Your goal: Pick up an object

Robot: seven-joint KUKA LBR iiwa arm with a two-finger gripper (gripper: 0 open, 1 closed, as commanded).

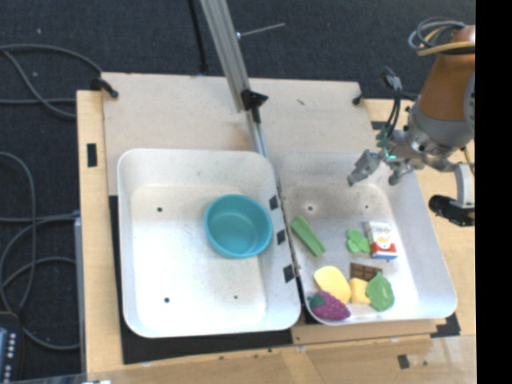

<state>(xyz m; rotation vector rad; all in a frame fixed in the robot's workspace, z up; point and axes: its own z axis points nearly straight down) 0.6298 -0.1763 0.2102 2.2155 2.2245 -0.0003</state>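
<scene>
camera view: tan bench (176,110) on dark carpet (80,22) with cables (24,206).

Glossy plastic teal bowl (238,226), scuffed matt white bins (144,174)

I see the end effector (378,169) hovering over the far side of the right bin (424,238), fingers spread, nothing between them. Below it lie a green stick (307,236), a small white carton (382,240), a yellow piece (330,282), purple grapes (329,305) and a green lump (381,292). A teal bowl (238,226) sits in the left bin (152,238) on my table (176,110).
</scene>
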